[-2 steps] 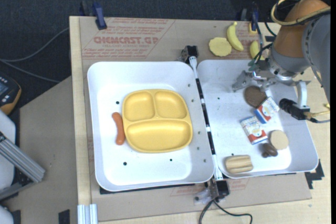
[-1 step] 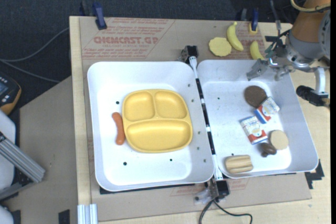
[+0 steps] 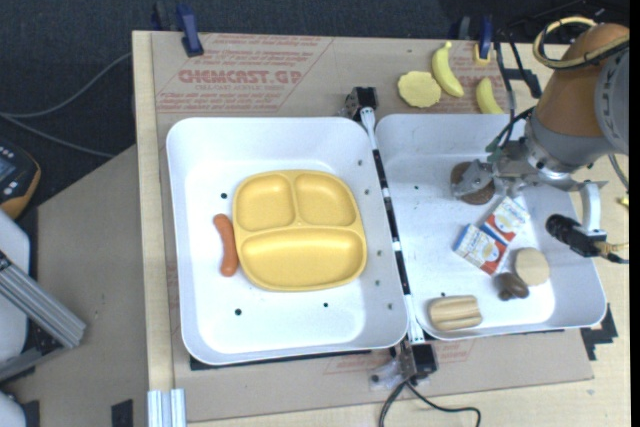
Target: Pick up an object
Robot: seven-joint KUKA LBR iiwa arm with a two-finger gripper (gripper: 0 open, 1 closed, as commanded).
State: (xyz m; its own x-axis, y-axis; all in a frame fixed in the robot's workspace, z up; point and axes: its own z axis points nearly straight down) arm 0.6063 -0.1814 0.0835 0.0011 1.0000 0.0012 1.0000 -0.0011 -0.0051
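Note:
My gripper (image 3: 499,167) hangs low in the right bin (image 3: 420,140), at its back half, beneath the grey arm with the orange band (image 3: 580,80). A brown round piece (image 3: 466,182) lies just left of the gripper, touching it or partly under it. In front of it lies a small white, blue and red carton (image 3: 489,241). Further forward are a tan round piece (image 3: 532,266), a small dark brown lump (image 3: 512,287) and a tan bun (image 3: 455,312) near the front wall.
The left bin (image 3: 195,215) holds a yellow divided plate (image 3: 298,229) with an orange sausage (image 3: 226,244) beside it. Two bananas (image 3: 448,71) (image 3: 487,96) and a yellow wafer (image 3: 420,89) lie on the board behind the right bin. A black part (image 3: 572,234) sticks out at the right.

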